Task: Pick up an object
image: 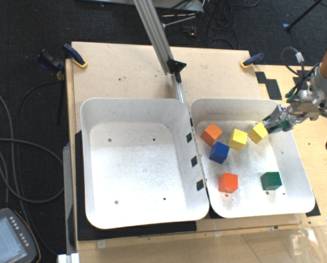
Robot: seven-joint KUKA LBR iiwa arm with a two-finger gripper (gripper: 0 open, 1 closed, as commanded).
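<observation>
Black floor and loose cables surround my bench [125, 64], a pale board clamped at its far corners, with two shallow white bins side by side on it. Going near to far from my camera: the left bin [97, 201] carries nothing I need, while the right bin [294, 199] holds all six blocks, probably so the arm, reaching in from the right, can get at every one. Nearest sit the red block [228, 182] and the green block [271, 180], one of each. Beyond them comes the single blue block [219, 152], touching the orange block [211, 133] just behind it. Two yellow ones follow: the yellow block [238, 138] near the middle and the far yellow block [257, 132] toward the bin's right wall. My gripper [273, 125] sits low against that far one, its tip meeting the block's right edge; I judge this to be the chosen target. Whether the claw is spread or clenched, I cannot tell from here. Farthest back, a metal pole [152, 26] slants up from the seam between the bins.
</observation>
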